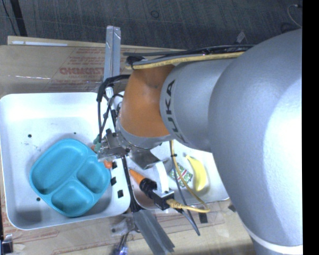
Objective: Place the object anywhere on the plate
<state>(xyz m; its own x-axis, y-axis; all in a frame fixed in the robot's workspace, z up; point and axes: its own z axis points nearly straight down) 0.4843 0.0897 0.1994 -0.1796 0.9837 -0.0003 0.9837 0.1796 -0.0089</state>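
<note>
I've got the arm (149, 105) low over the seam between the bins, beside the blue plate (69, 177) — presumably to deliver — claw (107, 149) state I can't tell

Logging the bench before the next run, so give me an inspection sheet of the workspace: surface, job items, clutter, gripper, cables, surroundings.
Surface: two white bins side by side on a cardboard-lined bench; left bin mostly bare, right bin largely hidden under the arm.
Job's things: blue plate with three compartments, in the left bin, nothing on it. Banana in the right bin, partly hidden.
Clutter: an orange item by the divider between the bins; can't tell what it is.
Gripper: wrist area sits over the divider, at the plate's right edge; state can't be told.
Cables: black cables along the wrist; yellow cable at the right bin's near edge.
Surroundings: dark floor beyond the bench.
</note>
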